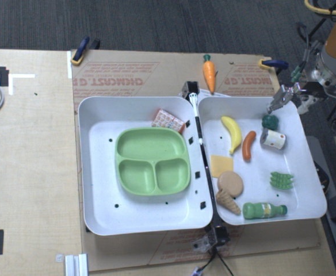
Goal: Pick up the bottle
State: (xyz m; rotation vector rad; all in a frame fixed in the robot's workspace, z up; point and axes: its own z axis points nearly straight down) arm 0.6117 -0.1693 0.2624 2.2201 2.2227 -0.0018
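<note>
- Lying on its side, the bottle (264, 210) is found in the right bin (309, 154), near that bin's front edge, just beside the ice-cream cone (228, 201) and in front of the green pea pods (282, 180).
- No part of the pick is judged complete: the bottle is seen resting on the bin floor, untouched.
- The gripper (283, 96) is observed over the far right corner of the right bin, close to the dark green item (270, 121) and the small white cup (273, 139), and well apart from the bottle.
- The state of the jaws cannot be told at this size and angle; nothing is seen between them.
- Remaining work is assessed as the whole of it: travel toward the front of the bin, descent, closure on the body, and lift.
- The bottle's long axis is noted as running roughly left to right, nearly parallel to the bin's front edge.
- The cap end is pointed to the right, toward the bin's right wall; the base is pointed left, toward the cone.
- A grasp across the green body, square to that axis, is judged the sensible approach.
- The left bin (93, 171), bearing the green divided plate (153, 160), is not involved.
</note>
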